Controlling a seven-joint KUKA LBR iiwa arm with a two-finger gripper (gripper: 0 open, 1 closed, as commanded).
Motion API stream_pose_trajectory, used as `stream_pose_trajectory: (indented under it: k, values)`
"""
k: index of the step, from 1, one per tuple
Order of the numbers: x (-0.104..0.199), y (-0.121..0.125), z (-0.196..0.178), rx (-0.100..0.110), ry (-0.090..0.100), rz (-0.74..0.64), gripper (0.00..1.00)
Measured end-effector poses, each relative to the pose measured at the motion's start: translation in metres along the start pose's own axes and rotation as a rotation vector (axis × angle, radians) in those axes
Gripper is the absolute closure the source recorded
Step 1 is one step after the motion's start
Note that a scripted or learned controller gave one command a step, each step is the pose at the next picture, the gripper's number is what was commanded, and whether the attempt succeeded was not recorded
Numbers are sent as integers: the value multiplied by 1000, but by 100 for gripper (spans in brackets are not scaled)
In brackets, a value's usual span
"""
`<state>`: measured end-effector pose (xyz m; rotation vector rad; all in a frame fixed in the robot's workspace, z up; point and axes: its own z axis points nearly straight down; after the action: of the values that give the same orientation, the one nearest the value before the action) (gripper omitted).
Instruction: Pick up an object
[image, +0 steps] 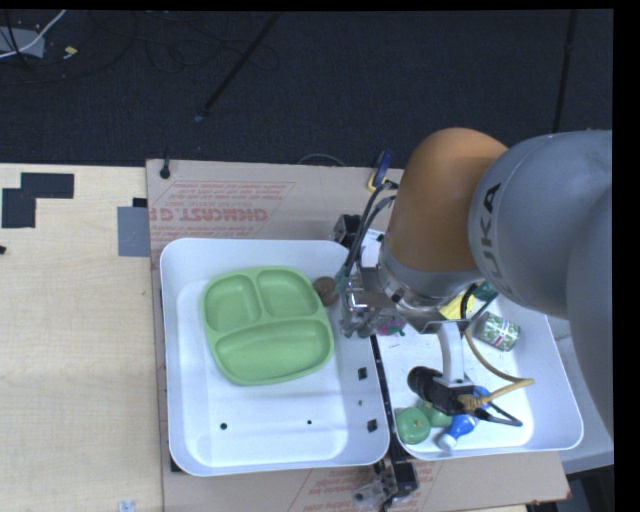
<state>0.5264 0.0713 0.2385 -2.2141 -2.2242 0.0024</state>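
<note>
The pale wooden desk (70, 350) stretches off to the left, and a brown cardboard sheet with red print (225, 205) lies on it beneath the two bins. The grey arm with the orange band (480, 230) reaches in from the right and covers the far part of the right bin.

The shallow white left bin (250, 435) holds a light green plastic plate with three compartments (268, 325). The plate lies flat in the far half of this bin, with its right edge near the bin's right wall. A small brown round object (325, 290) sits just beside the plate's far right corner.

The shallow white right bin (555, 400) holds the smaller things. A small green-and-white can (498, 332) lies on its side near the middle, close under the arm. At the near left corner a round green object (412, 426) rests next to a small blue-and-white object (458, 430). A thin dark tool with an orange part (497, 408) lies just to their right; its kind is unclear.

The pincer (355, 318) hangs low over the seam between the two bins, just beside the plate's right edge and near the brown object. Cables and the wrist hide its tip, so I cannot tell how far open it is, and no object is seen in its grasp.
</note>
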Motion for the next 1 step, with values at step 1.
stream_pose_trajectory:
  k: [1]
  values:
    - [29, 0, 21, 3, -1, 3, 100]
